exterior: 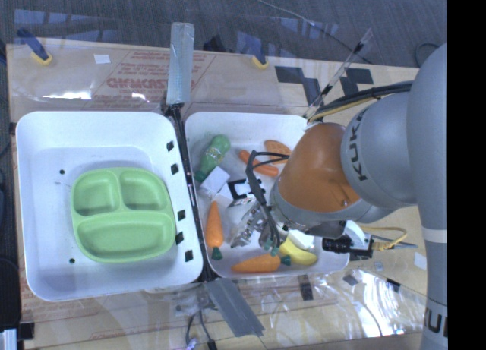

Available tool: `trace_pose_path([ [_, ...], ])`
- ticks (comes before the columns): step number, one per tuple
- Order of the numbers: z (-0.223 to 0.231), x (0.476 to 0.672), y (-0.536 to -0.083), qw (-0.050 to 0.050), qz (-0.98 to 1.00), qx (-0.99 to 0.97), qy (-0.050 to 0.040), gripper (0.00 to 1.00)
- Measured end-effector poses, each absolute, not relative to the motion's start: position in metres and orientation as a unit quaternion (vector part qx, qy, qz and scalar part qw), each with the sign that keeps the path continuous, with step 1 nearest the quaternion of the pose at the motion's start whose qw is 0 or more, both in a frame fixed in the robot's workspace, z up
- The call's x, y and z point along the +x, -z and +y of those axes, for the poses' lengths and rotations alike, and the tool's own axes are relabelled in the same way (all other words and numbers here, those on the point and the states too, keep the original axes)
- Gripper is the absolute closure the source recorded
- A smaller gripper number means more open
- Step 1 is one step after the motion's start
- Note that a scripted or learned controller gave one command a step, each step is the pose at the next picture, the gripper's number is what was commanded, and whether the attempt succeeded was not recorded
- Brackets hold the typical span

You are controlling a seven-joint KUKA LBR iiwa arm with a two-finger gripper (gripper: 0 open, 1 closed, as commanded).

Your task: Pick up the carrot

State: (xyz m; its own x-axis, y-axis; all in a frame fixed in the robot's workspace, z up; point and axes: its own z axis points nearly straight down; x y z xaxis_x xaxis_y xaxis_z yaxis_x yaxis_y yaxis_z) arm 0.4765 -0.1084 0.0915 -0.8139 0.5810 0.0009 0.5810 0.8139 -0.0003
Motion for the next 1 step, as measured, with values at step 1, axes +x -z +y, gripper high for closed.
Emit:
trace_pose_path([
  [1, -0.0996, 0.4769, -0.1102, 0.0, -0.928, -0.374, 0.0002, 1.0],
])
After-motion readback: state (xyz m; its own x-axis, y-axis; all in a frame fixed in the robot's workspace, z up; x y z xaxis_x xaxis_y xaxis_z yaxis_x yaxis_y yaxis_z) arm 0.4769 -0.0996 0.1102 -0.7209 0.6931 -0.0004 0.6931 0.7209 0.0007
